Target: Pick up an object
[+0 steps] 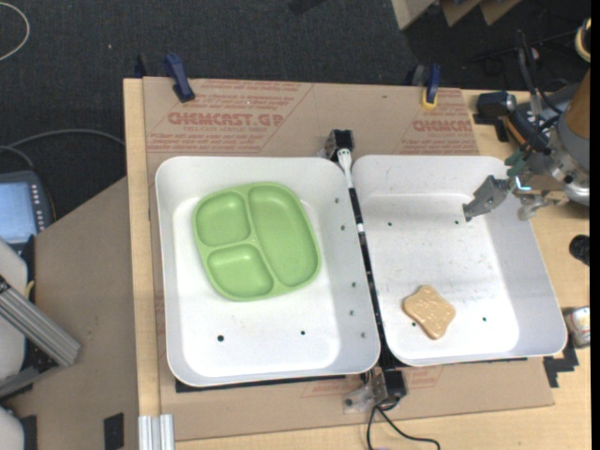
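Over the right bin's (469, 251) far corner hangs the claw (504, 198), spread and holding nothing. It looks like the approach step; next, a descent onto the tan biscuit (429, 311) near the front rim.

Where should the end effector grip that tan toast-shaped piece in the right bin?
Grip the tan piece across its narrower width, coming straight down from above. It seems to lie flat on the right bin's floor with open space all around, so only its side edges probably offer purchase.
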